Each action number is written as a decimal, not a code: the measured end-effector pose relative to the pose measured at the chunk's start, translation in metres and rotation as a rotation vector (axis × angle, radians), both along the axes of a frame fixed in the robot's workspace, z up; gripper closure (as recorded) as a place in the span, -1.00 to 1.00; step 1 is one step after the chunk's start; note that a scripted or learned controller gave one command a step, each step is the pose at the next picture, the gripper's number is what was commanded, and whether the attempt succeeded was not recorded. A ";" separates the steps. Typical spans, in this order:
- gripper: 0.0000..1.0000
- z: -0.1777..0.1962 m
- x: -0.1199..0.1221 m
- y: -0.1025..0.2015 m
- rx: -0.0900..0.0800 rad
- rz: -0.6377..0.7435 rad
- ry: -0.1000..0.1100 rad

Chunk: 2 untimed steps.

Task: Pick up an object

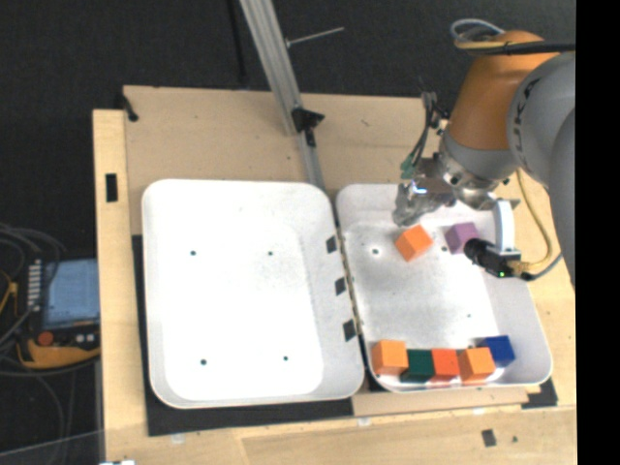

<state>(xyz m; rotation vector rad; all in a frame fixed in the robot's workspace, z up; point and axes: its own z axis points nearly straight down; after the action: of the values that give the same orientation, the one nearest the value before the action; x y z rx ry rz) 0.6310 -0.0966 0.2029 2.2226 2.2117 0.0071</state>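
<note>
My gripper (pixel 417 207) hangs over the far part of the right bin (pixel 436 303), reaching in from the right under the orange-banded wrist. A tilted orange block (pixel 414 242) lies directly below and in front of the gripper tip, touching or nearly touching it; I cannot see whether it is gripped. A purple block (pixel 461 235) sits just to its right. Along the bin's near rim stands a row of blocks: orange (pixel 390 356), green (pixel 419 364), red-orange (pixel 446 362), orange (pixel 476 362) and blue (pixel 498 349).
The left bin (pixel 232 289) lies beside the right one, divided from it by black clips (pixel 341 284). A slanted metal rail (pixel 276 56) rises from the back of the bench. A black and white attachment (pixel 494 245) juts from the wrist over the right bin's far right.
</note>
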 end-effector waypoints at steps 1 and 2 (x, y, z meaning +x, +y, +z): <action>1.00 0.048 0.001 -0.001 0.001 0.010 0.001; 1.00 0.049 -0.031 0.042 0.001 0.009 0.008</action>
<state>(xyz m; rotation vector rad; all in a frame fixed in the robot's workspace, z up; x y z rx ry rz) 0.6004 -0.0542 0.2522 2.2166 2.2264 -0.0010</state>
